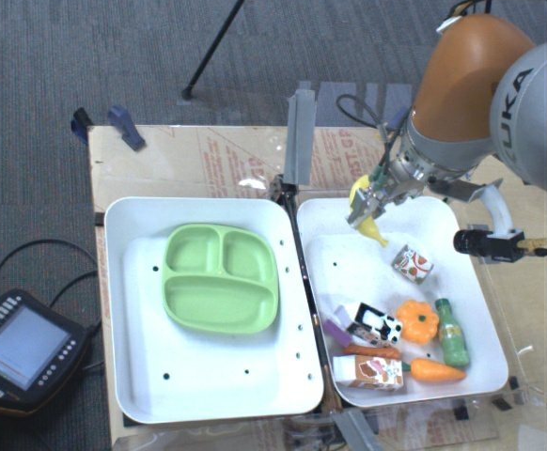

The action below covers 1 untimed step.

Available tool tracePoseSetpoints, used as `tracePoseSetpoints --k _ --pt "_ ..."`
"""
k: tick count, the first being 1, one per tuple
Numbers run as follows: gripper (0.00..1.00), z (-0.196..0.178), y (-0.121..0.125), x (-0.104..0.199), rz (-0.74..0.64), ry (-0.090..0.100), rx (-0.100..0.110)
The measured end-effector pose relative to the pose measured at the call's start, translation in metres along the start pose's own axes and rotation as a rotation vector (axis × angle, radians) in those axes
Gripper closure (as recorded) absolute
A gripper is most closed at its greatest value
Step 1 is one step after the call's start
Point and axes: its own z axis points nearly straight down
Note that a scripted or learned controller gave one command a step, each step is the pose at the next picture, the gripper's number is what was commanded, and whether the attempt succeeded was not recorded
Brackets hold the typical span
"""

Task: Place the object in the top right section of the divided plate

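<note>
My gripper (367, 212) hangs over the right white bin's far edge, a yellow banana-shaped toy (371, 225) showing just under it. The light green three-section plastic plate (222, 278) lies flat in the left white bin (132, 346).

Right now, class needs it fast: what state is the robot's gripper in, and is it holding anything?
Gripper: shut on the yellow banana, above the top-left corner of the right bin.
</note>
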Motion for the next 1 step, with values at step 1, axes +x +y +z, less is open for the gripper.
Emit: tracePoseSetpoints --k 1 --pt "1.00 0.0786 0.0033 0.0850 0.272 0.001 0.004"
